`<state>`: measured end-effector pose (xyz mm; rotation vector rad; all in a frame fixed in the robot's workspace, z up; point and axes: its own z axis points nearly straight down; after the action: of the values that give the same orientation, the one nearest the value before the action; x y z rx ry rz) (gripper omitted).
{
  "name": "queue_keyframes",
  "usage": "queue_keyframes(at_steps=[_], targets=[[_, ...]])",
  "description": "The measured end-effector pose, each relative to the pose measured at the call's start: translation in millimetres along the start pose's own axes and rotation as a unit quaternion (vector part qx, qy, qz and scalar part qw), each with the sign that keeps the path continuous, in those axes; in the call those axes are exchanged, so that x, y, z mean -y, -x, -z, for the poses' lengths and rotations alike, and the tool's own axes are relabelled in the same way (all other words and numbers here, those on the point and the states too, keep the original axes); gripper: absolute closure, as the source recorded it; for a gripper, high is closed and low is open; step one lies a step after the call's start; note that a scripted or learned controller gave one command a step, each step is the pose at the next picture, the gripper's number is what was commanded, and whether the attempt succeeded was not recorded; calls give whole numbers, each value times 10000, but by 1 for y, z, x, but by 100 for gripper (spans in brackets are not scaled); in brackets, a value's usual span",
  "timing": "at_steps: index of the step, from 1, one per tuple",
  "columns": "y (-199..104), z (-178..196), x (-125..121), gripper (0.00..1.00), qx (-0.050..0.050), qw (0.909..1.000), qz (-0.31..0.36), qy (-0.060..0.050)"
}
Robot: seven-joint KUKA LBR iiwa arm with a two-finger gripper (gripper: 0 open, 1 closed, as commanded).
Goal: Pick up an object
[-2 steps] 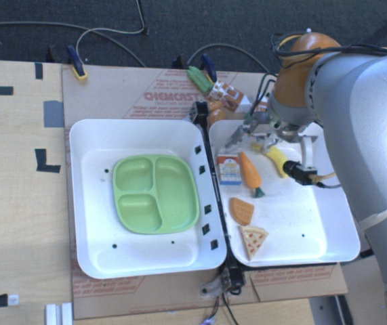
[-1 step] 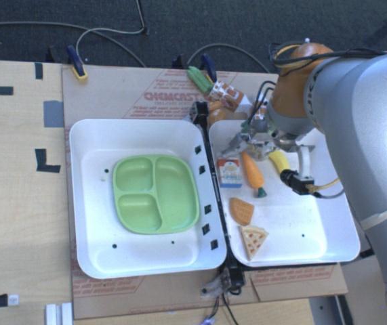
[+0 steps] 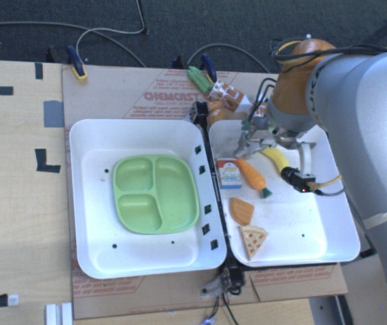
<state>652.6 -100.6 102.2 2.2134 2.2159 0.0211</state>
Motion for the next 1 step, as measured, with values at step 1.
queue_keyframes(at_steps=[1], targets=[[0, 0, 0, 0, 0, 10000, -1, -2]])
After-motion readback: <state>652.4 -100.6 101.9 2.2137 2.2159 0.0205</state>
